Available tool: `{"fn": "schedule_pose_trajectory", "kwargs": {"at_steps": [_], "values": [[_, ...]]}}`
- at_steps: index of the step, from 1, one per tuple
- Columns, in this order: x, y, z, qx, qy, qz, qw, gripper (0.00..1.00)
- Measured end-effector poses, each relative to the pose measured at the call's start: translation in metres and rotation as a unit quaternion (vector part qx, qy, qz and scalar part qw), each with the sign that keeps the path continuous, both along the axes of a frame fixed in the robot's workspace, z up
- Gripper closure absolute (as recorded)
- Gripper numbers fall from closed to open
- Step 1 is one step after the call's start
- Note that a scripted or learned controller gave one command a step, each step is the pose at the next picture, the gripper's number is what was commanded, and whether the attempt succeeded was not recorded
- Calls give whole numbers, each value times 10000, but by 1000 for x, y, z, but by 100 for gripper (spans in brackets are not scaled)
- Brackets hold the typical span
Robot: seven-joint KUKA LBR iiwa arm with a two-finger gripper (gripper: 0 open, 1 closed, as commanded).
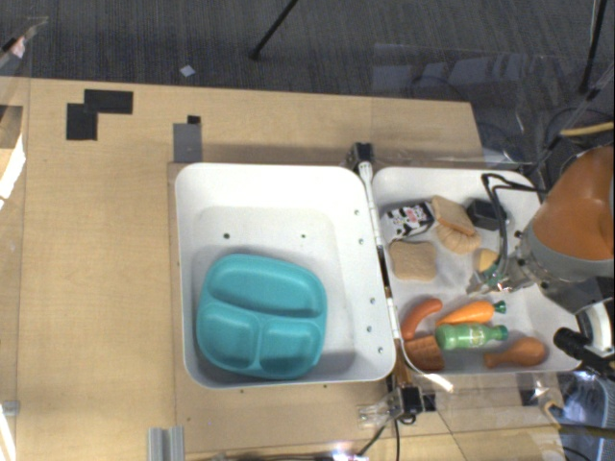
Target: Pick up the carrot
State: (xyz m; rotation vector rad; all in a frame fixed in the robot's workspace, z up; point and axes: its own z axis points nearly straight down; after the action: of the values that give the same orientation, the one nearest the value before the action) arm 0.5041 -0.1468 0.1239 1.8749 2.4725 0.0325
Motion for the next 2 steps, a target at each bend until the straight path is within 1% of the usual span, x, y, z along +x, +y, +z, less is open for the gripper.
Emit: {"fn": "schedule_pose_trajectory", "kwargs": {"at_steps": [1,2], "values": [[103,-41,-36,-13,156,980,9951,100],[102,-41,-36,-10,165,977,9951,0]]}}
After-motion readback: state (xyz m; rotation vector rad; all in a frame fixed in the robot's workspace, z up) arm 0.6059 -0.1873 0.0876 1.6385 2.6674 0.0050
